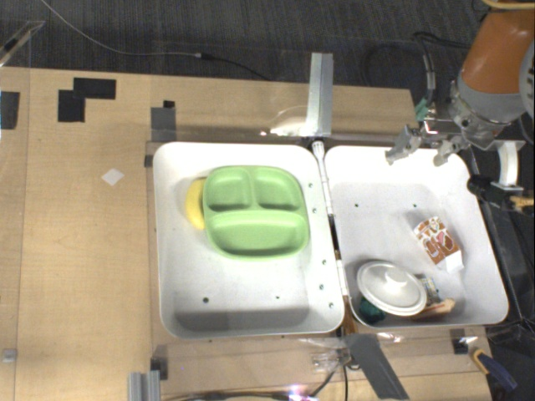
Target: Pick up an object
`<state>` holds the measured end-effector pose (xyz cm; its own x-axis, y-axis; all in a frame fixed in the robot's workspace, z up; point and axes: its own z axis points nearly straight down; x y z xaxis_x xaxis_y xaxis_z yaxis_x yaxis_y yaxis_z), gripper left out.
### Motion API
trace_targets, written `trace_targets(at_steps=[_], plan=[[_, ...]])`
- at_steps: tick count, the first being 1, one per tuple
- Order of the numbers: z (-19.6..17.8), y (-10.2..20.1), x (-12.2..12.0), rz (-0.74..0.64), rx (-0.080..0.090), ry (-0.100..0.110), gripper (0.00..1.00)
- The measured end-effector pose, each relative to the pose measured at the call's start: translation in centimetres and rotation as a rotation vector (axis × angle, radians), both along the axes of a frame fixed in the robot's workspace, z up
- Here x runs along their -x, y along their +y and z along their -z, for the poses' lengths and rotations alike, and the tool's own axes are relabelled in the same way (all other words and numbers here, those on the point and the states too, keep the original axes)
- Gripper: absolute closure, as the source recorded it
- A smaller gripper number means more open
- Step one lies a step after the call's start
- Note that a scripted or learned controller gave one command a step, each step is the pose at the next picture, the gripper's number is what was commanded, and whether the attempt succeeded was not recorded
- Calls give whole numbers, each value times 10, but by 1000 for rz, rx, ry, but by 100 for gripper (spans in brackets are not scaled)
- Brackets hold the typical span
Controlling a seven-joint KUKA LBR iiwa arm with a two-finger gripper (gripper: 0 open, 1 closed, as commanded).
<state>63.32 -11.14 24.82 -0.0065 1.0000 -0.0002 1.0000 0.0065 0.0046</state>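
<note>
My gripper (421, 150) hangs over the far edge of the right bin (376, 215), below the orange-banded wrist at the top right. Its two fingers (400, 149) stand apart, open, with nothing between them. In the right bin lie a brown and white snack packet (436, 241) near the right wall and a round white bowl (390, 287) at the front. A dark green object (367, 311) and a tan object (440, 307) poke out from under the bowl. In the left bin (242, 299) a green divided plate (253, 210) rests partly over a yellow object (194, 205).
A metal post (321, 94) rises behind the wall where the two bins meet. Cables (426, 65) run along the back right near the arm. The wooden bench (75, 249) stretches out to the left of the bins.
</note>
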Motion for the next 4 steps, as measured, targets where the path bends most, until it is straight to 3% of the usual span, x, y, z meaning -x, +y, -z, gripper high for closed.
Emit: trace_targets(at_steps=[1, 2, 3, 4], plan=[[106, -10, 32, -120, 0, 2, 0], [51, -27, 26, 78, 0, 0, 0], [39, -5, 48, -136, 1, -1, 0], [113, -95, 101, -164, 2, 2, 0]])
